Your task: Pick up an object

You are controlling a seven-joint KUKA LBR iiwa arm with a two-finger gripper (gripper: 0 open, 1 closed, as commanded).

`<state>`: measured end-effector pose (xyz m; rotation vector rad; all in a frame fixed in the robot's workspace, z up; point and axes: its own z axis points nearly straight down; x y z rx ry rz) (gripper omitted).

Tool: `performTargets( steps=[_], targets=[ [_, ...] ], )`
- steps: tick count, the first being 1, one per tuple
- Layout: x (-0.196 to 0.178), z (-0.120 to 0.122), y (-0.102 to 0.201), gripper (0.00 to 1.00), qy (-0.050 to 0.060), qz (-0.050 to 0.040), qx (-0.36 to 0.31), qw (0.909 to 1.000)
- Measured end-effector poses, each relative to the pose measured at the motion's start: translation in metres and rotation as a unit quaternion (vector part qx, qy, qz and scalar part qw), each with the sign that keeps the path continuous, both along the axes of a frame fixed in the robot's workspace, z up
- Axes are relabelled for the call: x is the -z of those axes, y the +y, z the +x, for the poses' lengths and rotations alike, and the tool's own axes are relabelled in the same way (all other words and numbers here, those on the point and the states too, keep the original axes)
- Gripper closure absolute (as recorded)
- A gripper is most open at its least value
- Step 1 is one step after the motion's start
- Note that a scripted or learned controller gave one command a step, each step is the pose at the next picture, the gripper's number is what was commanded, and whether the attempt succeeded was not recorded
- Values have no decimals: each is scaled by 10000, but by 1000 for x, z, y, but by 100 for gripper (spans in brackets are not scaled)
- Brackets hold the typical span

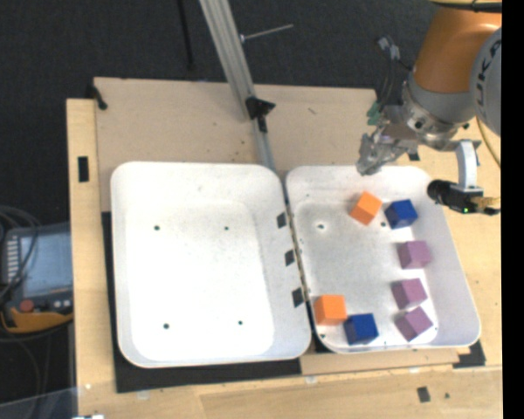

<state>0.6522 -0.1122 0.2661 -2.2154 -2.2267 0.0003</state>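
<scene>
Claw (pixel 373 157) hung over right bin's (pixel 332 186) far edge, just behind orange cube (pixel 365 209). Grip state, honestly couldn't tell. Nothing visibly lifted yet, whole pick remained.

Reaching in from the upper right: grey arm with orange band (pixel 454 37) above the wrist, angled down and leftward. Two-finger metal gripper (pixel 373 161) pointing down, tips hanging low, nothing visible between them.
</scene>
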Motion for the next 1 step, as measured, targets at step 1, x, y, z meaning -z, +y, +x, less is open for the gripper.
performTargets(
  steps=[1],
  targets=[
    [-4, -15, 45, 100, -4, 4, -4, 10000]
  ],
)
